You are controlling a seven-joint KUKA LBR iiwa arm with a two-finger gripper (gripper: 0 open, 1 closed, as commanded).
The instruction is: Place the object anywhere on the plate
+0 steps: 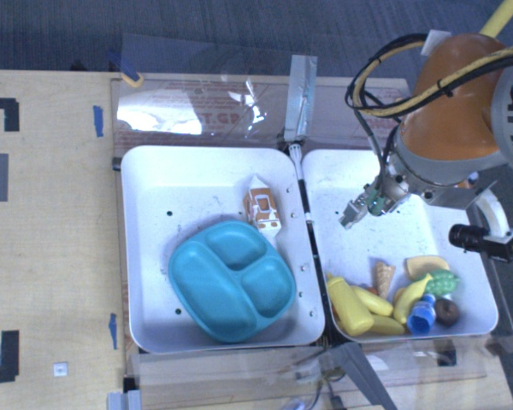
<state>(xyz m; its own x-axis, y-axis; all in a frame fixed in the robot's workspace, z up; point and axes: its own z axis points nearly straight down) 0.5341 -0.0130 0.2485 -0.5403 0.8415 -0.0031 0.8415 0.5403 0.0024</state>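
Note:
A blue plate point(231, 280) with three compartments lies in the left bin point(145, 186), toward its front. A small orange and white toy point(262, 209) stands on the bin floor just behind the plate's far right rim, not on the plate. My gripper point(364, 207) hangs over the right bin point(325, 178), above its bare back left part, right of the divider between the bins. I see nothing hanging under it. It is well right of the plate and behind the pile of toy food.
Toy food is heaped at the front of the right bin: a yellow squash point(355, 307), a cone point(383, 273), a banana point(410, 295), a blue bottle point(421, 317), a green piece point(440, 283) and a brown ball point(447, 311). A clear panel point(205, 101) stands behind the left bin.

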